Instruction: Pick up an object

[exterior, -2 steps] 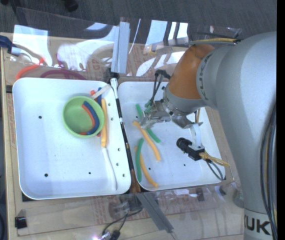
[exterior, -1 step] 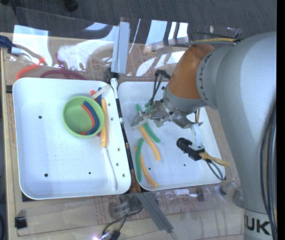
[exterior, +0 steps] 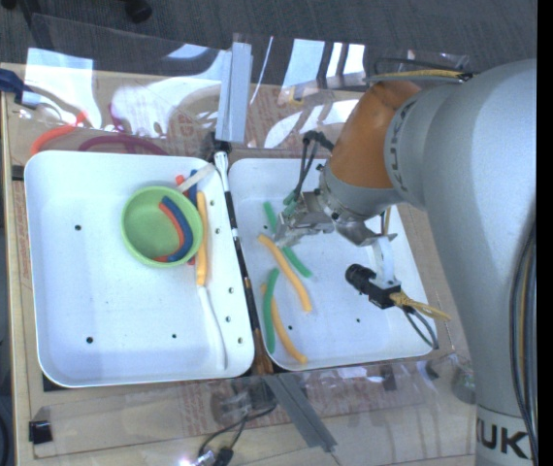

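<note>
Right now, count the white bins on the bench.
2. In the view, the left bin holds a green bowl; the right bin lies under the arm.

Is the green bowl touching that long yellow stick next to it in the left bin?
Cannot tell. In the camera view the yellow stick runs right along the green bowl rim's right side, with no gap showing, but the slanted view cannot confirm real contact.

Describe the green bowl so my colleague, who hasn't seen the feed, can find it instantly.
Start at the left white bin, the one away from the arm. In its upper right part sits the green bowl, round and open, with red and blue curved pieces inside. Its neighbours are thin sticks; it is the only round thing.
</note>
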Motion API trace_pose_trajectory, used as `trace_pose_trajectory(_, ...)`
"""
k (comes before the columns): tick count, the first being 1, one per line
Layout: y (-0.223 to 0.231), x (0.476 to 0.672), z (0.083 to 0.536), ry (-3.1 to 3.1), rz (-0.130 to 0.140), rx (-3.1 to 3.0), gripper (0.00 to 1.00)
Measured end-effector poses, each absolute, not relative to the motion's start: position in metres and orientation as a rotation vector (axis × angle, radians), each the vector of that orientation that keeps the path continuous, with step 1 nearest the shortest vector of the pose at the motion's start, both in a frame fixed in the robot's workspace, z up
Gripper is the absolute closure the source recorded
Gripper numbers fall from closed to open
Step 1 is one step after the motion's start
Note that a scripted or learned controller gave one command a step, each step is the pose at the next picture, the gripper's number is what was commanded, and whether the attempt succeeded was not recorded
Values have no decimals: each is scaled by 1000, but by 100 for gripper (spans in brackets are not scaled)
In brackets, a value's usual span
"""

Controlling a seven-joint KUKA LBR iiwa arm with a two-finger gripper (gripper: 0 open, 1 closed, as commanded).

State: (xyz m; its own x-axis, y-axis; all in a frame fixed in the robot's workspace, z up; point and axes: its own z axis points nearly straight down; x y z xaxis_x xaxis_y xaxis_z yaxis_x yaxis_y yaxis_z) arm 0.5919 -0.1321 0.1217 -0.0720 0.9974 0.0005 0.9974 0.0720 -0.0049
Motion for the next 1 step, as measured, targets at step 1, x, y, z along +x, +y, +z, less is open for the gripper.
trace_pose_trajectory(1, -132, 592, 122, -2298, 6, -2137, 0)
